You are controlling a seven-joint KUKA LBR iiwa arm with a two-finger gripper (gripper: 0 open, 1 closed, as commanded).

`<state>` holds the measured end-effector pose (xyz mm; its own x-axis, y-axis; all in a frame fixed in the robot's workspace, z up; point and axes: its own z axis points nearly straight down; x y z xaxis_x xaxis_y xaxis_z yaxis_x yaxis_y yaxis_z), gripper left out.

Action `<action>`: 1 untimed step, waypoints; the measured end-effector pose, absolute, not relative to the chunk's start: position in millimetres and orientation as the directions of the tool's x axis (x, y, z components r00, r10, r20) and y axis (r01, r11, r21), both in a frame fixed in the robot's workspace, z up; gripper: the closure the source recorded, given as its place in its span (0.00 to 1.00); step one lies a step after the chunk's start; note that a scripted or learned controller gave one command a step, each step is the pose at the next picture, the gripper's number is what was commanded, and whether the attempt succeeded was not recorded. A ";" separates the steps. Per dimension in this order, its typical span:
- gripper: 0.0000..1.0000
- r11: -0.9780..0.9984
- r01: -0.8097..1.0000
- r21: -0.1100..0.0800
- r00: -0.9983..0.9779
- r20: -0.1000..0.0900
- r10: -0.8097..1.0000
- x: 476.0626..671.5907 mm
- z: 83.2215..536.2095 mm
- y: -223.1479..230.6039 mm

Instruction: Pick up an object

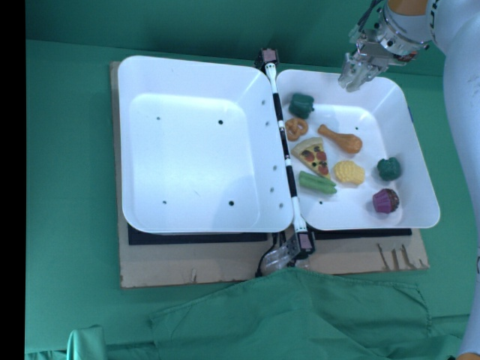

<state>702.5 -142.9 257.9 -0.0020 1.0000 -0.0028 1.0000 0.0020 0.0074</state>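
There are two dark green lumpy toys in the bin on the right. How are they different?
The green pepper near the back sits by the bin's left wall, close to the pretzel; the other green pepper lies by the right wall, just above the purple cupcake. The back one looks slightly larger and blockier. Both are dark green toy vegetables, apart from the gripper.

Green cloth (67,163) covers the bench from edge to edge, and the same green rises as a backdrop (187,6) behind it, darker toward the top. A brown cardboard sheet (195,265) lies flat on the cloth, its near edge frayed and notched at the right. A loose fold of green fabric (300,313) is bunched at the front, overlapping the cardboard's near edge. Light is even and soft, with faint shadows.
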 end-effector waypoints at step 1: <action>0.00 -0.002 1.000 0.006 0.002 -0.004 1.000 701.1 259.3 -146.0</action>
